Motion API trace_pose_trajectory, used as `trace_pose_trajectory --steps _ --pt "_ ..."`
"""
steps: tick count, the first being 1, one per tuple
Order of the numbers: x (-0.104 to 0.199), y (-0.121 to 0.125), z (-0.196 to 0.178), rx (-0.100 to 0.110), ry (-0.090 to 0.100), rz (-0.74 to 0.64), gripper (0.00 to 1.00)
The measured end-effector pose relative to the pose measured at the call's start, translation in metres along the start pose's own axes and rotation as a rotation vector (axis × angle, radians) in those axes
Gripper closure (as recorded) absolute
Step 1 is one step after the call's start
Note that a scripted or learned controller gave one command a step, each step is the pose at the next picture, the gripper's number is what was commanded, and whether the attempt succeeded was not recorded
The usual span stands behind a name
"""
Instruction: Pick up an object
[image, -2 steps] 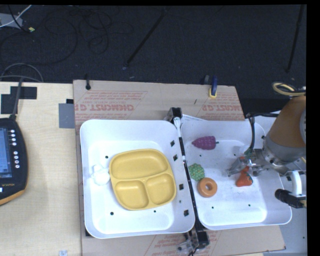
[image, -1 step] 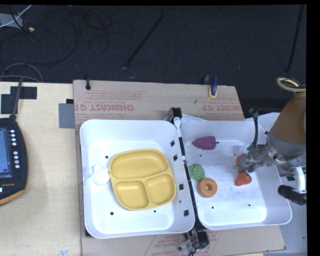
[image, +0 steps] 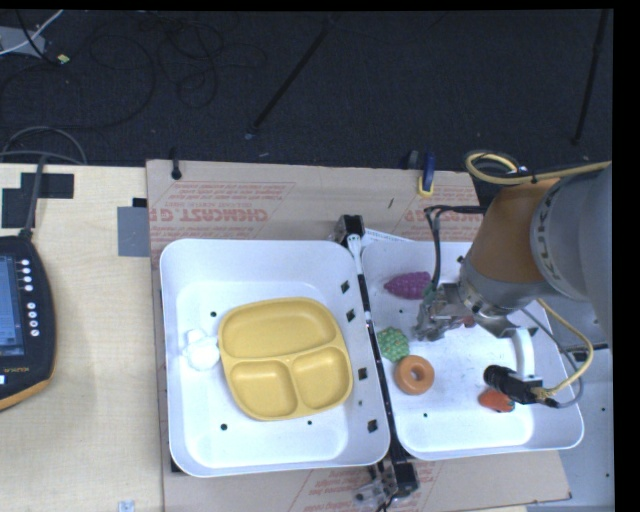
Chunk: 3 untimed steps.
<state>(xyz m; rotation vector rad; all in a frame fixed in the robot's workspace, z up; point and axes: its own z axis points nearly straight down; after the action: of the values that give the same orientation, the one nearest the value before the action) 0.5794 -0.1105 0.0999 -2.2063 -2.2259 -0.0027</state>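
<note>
Gripper (image: 437, 318) positioned over right bin (image: 560, 435); jaw state cannot be told. Purple object (image: 408, 286) located just up-left of gripper; orange ring (image: 413, 375) below, green object (image: 392, 345) lower-left.

Dark carpeted floor (image: 300, 80) with black cables (image: 120, 70); light wooden bench (image: 90, 440); cardboard sheet (image: 260, 205).
</note>
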Motion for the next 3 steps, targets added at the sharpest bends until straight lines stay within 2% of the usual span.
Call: trace_pose_trajectory --steps 1,2,3 --pt "0.083 0.037 -0.093 -0.013 -0.003 -0.001 1.0" --pt "0.076 -0.081 -0.196 -0.007 -0.004 0.011 1.0" --pt "0.115 -0.104 -0.248 -0.007 -0.005 0.005 1.0"
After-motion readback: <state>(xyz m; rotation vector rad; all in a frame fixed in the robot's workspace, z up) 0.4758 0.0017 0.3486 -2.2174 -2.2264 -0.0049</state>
